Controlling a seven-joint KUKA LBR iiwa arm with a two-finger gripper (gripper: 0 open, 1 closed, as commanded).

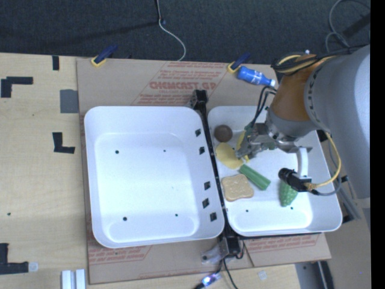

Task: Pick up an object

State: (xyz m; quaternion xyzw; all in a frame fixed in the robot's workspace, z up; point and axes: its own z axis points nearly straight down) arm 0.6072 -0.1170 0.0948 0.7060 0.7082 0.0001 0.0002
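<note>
The right bin point(313, 221) holds several small objects: a brown ball point(223, 133), a yellow round piece point(227, 156), a tan toast-shaped piece point(237, 188), a green stick point(255, 177) and a green lumpy piece point(287, 194). My gripper point(245, 150) hangs low over the upper left of that bin, right beside the yellow piece and just above the green stick. A bit of yellow shows by its tips, but whether anything sits between them is hidden.
The left bin point(96, 137) is beside it, split off by a black divider point(207, 155). Cables and a black connector point(287, 176) trail off my wrist over the right bin. Blue and yellow clamps point(239, 61) hold the cardboard at the back.
</note>
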